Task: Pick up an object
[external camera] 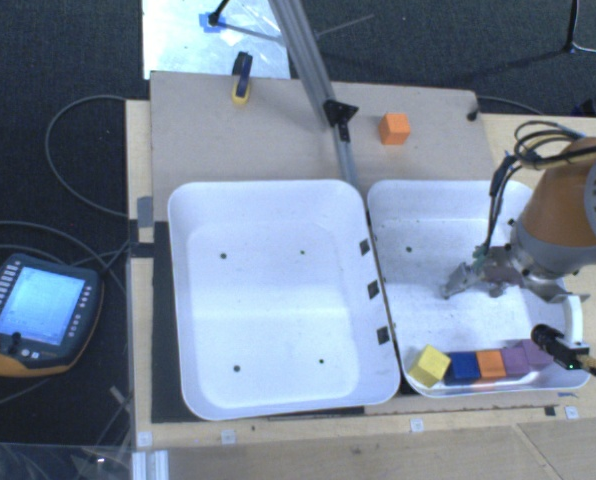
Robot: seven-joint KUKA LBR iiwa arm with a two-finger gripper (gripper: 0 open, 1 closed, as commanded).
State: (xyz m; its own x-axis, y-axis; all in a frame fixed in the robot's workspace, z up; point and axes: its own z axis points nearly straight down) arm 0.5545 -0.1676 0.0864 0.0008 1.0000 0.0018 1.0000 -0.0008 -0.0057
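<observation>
Overhead, two white bins sit side by side on the bench. Left bin (pixel 193 268): bare floor with a few dark dots. Right bin (pixel 418 218): four blocks in a row along its near wall, touching or nearly so. From the left: yellow block (pixel 429 365), tilted on a corner; blue block (pixel 464 367); orange block (pixel 491 364); purple block (pixel 521 358), farthest right, pale and partly washed out.

Arm (pixel 568 218) enters from the right, orange band above the wrist, cables looping over its top. Gripper (pixel 466 280) is low over the right bin's floor, near the middle, well apart from the row of blocks. Fingers point left; cannot tell whether the jaws are apart or together, too small and blurred. Nothing is seen between them.

Outside the bins: an orange cube (pixel 395 128) on the bench board behind the right bin, and a yellow-and-black clamp (pixel 242 76) near the board's far left. A metal pole (pixel 308 58) slants across the board. Teach pendant (pixel 36 313) lies on the floor at left, screen lit.
</observation>
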